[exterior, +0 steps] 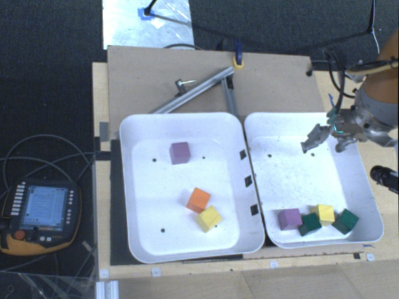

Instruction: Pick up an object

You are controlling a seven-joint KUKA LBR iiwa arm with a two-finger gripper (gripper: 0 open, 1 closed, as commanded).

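Where the arm point(380, 98) comes in from the right, its gripper point(325, 138) hangs over the upper part of the right bin point(374, 229), well apart from every block. Fingers: grey metal, angled down-left, spread apart, nothing between them.

Blocks, all small cubes with flat matte faces, look like painted wood or foam; cannot tell which.

Right bin, a row along the near edge:
- purple block point(289, 218), leftmost, square to the bin edge
- dark green block point(309, 223), just beside the purple one, turned at an angle
- yellow block point(325, 213), touching or almost touching that green one
- second green block point(345, 220), at the right end, tilted

Left bin point(134, 242):
- purple cube point(179, 152), alone in the upper middle
- orange cube point(198, 199) and yellow cube point(209, 218), corner to corner, lower middle

Bins: shallow white plastic, rounded corners, raised rims; floor of the right one looks faintly speckled. They sit side by side on a tan board table point(268, 80). A grey metal rod point(193, 92) lies slantwise behind the left bin. On the dark carpet to the left, a pendant point(40, 213) with a lit screen and grey cables.
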